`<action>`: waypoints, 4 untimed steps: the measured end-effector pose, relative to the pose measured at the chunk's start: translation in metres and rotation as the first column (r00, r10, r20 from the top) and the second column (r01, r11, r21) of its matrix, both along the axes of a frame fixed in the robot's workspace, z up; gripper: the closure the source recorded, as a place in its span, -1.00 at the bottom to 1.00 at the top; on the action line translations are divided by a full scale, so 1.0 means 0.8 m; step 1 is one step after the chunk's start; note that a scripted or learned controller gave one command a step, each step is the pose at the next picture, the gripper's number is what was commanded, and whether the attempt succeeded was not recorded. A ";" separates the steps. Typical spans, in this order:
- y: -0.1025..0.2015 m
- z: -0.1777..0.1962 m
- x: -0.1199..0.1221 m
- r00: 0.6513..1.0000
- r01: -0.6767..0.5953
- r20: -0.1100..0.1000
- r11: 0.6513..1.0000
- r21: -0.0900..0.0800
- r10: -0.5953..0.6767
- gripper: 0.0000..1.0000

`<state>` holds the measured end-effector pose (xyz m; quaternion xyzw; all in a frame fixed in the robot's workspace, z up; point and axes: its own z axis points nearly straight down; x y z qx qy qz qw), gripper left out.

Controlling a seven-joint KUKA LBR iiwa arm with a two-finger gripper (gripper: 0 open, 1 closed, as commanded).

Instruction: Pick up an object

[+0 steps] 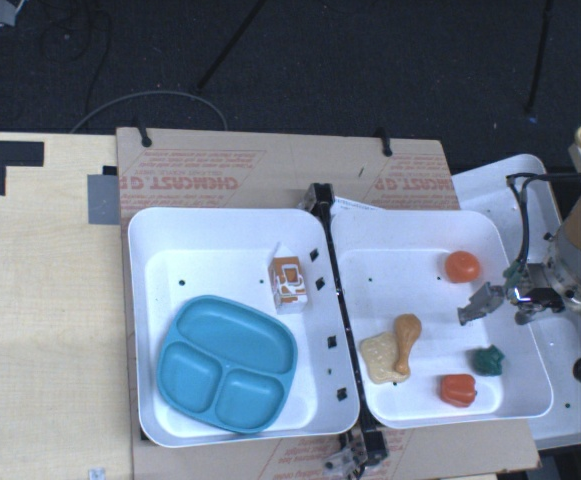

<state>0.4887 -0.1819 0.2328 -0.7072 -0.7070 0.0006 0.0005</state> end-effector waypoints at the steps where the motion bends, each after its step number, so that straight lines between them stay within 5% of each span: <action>1: 0.008 -0.076 -0.005 1.000 -0.001 -0.005 1.000 0.003 0.001 -1.00; 3: 0.005 -0.182 -0.009 1.000 -0.001 -0.002 1.000 0.003 0.001 -1.00; 4: 0.003 -0.169 -0.009 1.000 0.004 -0.001 1.000 0.002 -0.004 1.00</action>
